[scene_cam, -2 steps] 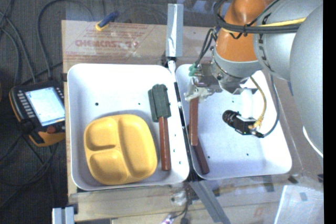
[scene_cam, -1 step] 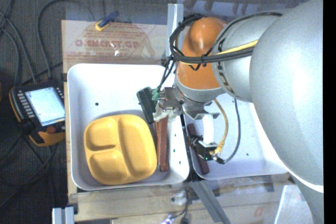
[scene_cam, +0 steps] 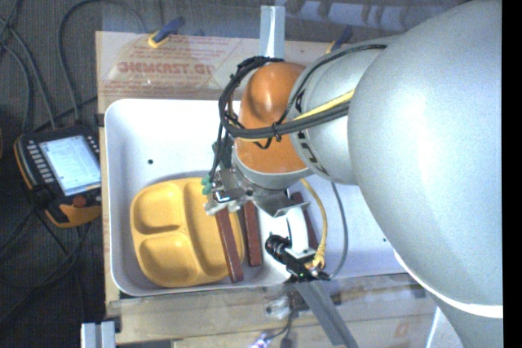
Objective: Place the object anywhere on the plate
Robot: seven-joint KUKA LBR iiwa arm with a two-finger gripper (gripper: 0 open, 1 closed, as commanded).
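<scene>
A yellow plate (scene_cam: pixel 167 228) with three compartments lies in the front of the left white bin (scene_cam: pixel 122 126). My gripper (scene_cam: pixel 245 270) hangs over the plate's right edge, below the orange band of the arm (scene_cam: pixel 269 126). Its two long brown fingers (scene_cam: pixel 230 244) lie side by side, almost touching, so it is shut. I see nothing between them. No loose object stands out on the plate or around it; the arm hides the middle of the bench.
The big grey arm body (scene_cam: pixel 424 151) covers most of the right bin (scene_cam: pixel 367 253). A black cable plug (scene_cam: pixel 281 248) with a yellow wire dangles beside the gripper. A hand-held pendant (scene_cam: pixel 61 167) lies off the bench at the left.
</scene>
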